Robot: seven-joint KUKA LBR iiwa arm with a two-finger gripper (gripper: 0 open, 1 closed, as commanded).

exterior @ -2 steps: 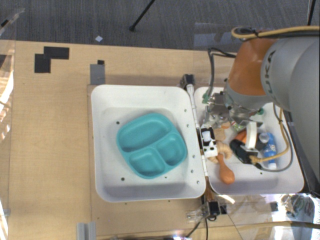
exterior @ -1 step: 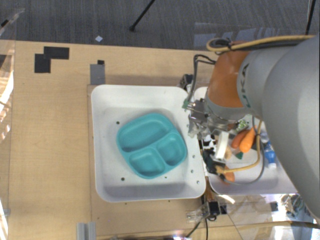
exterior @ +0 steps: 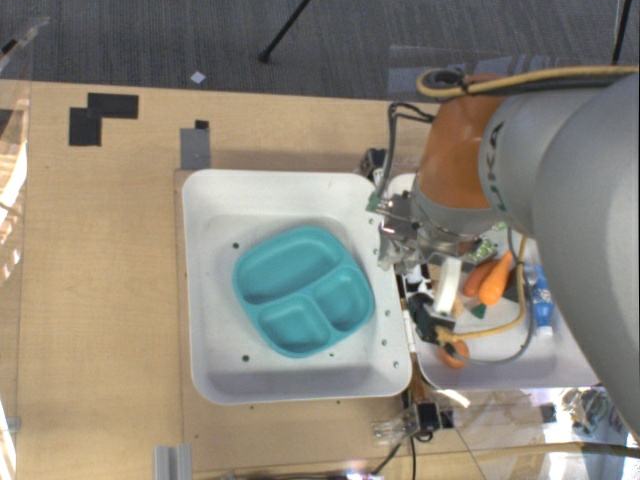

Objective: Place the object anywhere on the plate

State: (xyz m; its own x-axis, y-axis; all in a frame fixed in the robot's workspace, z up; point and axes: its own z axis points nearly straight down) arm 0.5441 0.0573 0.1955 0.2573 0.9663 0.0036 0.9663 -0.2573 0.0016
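while the plate (exterior: 300, 288) holds nothing yet, the gripper (exterior: 425, 283) hangs right of it by a carrot (exterior: 493, 280); its grasp i cannot tell.

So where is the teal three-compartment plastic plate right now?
Camera view: the teal plate lies flat in the middle of the left white bin, left of the grey arm over the right bin.

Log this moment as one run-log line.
pincer: over right bin | plate: teal, in left bin | orange object: in right bin, beside pincer | placing: not yet done
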